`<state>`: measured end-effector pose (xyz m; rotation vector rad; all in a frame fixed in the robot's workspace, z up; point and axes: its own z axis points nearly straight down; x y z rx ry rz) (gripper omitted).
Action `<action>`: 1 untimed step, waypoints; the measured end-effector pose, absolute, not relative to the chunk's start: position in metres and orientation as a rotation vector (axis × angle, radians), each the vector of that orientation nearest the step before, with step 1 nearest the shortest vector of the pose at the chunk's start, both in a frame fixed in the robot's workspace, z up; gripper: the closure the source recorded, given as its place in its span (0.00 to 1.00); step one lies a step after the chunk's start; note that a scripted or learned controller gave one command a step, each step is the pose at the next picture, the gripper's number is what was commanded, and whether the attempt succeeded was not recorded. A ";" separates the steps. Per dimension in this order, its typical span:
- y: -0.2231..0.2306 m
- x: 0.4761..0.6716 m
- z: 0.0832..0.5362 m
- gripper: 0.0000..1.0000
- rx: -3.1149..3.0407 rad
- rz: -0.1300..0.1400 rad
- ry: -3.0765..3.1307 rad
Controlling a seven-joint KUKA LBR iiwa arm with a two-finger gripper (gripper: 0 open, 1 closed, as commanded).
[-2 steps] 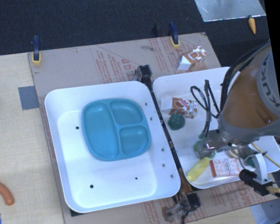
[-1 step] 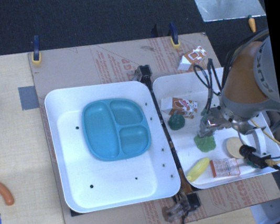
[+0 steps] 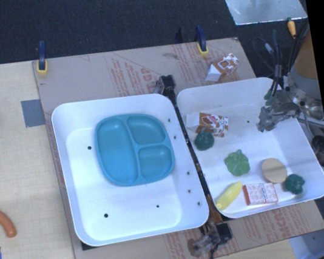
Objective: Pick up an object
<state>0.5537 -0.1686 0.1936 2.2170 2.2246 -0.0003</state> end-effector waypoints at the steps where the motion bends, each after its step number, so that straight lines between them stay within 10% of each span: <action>1: -0.113 0.601 0.118 0.00 2.215 0.001 2.224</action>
